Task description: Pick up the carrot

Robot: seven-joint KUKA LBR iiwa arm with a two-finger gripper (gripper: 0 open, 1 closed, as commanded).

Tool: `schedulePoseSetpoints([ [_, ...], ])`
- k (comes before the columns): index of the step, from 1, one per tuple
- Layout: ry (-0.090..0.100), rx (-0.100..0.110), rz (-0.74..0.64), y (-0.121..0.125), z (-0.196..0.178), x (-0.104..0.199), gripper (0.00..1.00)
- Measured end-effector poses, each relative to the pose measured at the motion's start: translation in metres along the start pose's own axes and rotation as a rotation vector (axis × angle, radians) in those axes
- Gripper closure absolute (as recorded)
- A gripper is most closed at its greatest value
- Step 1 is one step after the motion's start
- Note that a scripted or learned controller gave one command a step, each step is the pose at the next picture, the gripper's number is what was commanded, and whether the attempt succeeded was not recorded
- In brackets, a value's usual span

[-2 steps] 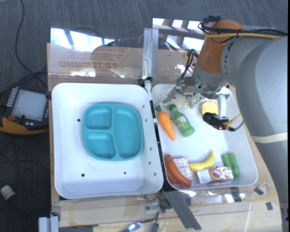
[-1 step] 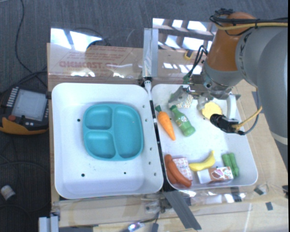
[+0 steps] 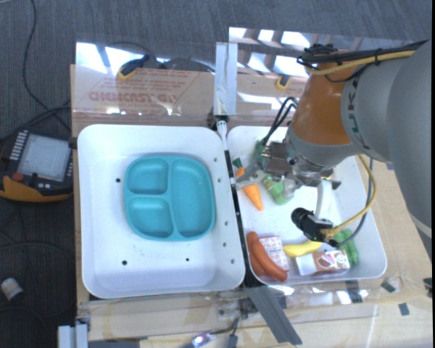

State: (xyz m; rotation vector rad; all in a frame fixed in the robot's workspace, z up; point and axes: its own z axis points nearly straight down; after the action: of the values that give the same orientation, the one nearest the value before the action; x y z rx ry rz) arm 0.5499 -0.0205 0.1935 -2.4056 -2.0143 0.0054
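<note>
The carrot (image 3: 254,196), small and orange, lies on the floor of the right bin (image 3: 372,216) near its left wall. A bit of green (image 3: 238,172) sits just up and left of it. My gripper (image 3: 274,171) hangs from the orange wrist band over the upper middle of that bin, just up and right of the carrot. A green object (image 3: 279,191) lies right below the gripper, beside the carrot. The arm's body hides the bin floor behind it.
The left bin (image 3: 94,216) holds a teal divided plate (image 3: 170,196). At the front of the right bin lie a red sausage (image 3: 267,257), a banana (image 3: 304,249), a small packet (image 3: 330,261) and a green piece (image 3: 350,252). A black part with cable (image 3: 309,223) hangs mid-bin.
</note>
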Motion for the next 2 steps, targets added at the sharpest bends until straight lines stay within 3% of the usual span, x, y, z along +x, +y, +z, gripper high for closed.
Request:
schedulePoseSetpoints([
  [1, -0.001, -0.001, -0.006, 0.03, 0.011, -0.041, 0.0],
  [2, -0.002, -0.001, 0.032, -0.026, 0.011, -0.035, 0.0],
])
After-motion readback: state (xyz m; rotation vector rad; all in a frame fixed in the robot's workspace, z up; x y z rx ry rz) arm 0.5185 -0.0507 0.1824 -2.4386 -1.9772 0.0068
